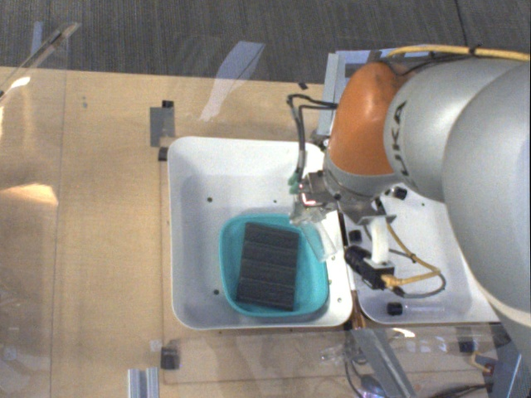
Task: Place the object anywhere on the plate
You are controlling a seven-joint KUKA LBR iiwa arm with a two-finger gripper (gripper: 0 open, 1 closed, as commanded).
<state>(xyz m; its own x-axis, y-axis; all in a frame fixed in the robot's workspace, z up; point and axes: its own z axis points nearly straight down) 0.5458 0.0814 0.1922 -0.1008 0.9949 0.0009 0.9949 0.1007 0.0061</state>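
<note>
A teal square plate (pixel 314 287) lies in the near part of the left white bin (pixel 199 222). On it rests a dark grey ribbed block (pixel 268 265), flat and a little tilted. My gripper (pixel 309 220) hangs just over the plate's far right corner, up and to the right of the block. Its pale translucent fingers (pixel 302 217) stand over the plate's rim, and nothing shows between them. The arm's grey body and orange band cover most of the right bin (pixel 431 305).
Cables and a yellow wire (pixel 415 282) run from the wrist over the right bin. A small dark part (pixel 392 308) lies near that bin's front. Metal brackets (pixel 163 124) stand at the left bin's far left corner, on the wooden bench.
</note>
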